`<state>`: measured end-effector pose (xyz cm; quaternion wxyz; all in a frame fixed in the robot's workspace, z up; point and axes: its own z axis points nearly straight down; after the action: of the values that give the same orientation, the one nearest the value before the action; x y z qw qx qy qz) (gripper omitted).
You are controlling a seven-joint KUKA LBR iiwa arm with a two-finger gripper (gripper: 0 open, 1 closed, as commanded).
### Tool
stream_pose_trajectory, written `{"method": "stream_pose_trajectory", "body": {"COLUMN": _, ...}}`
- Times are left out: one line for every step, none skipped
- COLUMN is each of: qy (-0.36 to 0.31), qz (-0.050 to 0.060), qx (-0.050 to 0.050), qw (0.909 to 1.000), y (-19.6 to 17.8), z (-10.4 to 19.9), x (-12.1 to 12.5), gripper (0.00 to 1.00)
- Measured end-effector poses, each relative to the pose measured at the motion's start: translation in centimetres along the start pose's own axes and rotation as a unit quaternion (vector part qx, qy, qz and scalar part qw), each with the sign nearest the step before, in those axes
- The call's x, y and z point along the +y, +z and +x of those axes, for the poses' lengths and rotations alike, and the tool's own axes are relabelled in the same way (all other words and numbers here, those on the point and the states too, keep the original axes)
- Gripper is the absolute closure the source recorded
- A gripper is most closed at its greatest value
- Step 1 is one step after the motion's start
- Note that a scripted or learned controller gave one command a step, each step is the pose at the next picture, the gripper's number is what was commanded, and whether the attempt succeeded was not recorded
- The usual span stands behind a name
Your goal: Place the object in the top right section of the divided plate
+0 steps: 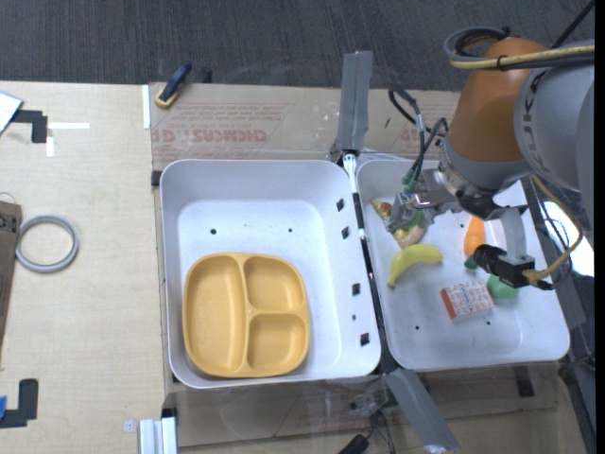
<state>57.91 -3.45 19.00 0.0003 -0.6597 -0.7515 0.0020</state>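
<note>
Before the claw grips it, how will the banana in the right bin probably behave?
The banana looks smooth and curved, so it may slip or pivot between fingers. It lies flat on the right bin floor, so rolling seems unlikely. It is probably a light toy.

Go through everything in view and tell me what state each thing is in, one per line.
Plate: flat in left bin, nothing on it.
Banana: lying in right bin.
Carrot: right bin, partly under arm.
Box: lying flat, right bin.
Tool: low over right bin, near banana.
</note>
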Motion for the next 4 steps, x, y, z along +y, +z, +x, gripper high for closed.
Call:
{"method": "stream_pose_trajectory", "body": {"qy": -0.242, "qz": -0.001, "qx": 0.000, "qw": 0.9704, "y": 4.9, "z": -11.1, "x": -0.8, "gripper": 1.00}}
{"method": "stream_pose_trajectory", "body": {"qy": -0.348, "qz": -0.003, "qx": -0.001, "qw": 0.9377, "y": 9.8, "z": -16.7, "x": 6.0, "gripper": 1.00}}
{"method": "stream_pose_trajectory", "body": {"qy": -0.484, "qz": -0.004, "qx": -0.002, "qw": 0.8751, "y": 7.9, "z": -19.6, "x": 5.0, "gripper": 1.00}}
{"method": "stream_pose_trajectory", "body": {"qy": -0.484, "qz": -0.004, "qx": -0.002, "qw": 0.8751, "y": 7.9, "z": -19.6, "x": 5.0, "gripper": 0.00}}
